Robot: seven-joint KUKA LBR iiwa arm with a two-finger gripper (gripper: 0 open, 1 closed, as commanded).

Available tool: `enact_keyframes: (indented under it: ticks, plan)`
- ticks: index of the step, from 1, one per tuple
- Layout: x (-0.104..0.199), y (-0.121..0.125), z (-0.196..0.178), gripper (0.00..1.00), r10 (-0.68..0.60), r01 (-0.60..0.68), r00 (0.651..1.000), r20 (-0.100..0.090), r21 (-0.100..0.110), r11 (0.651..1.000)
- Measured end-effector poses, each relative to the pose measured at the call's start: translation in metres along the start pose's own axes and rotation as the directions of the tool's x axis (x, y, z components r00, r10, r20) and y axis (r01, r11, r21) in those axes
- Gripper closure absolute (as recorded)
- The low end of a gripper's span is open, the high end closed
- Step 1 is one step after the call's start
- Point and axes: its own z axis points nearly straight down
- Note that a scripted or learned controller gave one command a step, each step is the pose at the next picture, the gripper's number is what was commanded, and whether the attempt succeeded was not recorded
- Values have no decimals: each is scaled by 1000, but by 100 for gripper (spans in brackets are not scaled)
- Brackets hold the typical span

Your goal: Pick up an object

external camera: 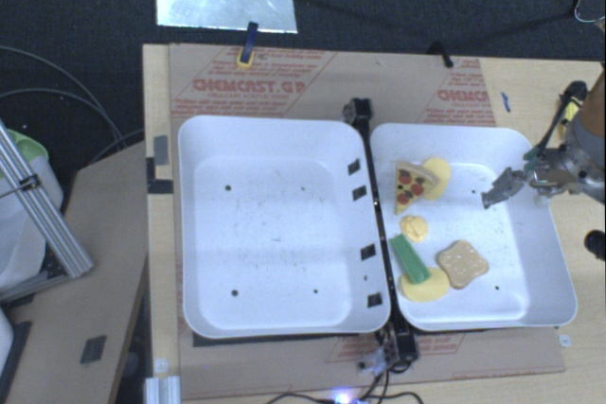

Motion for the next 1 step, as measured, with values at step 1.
enact_keyframes:
  ticks: [1]
  plan:
    - [91,-50,42,0,-7,8,1000,-6,7,1000]
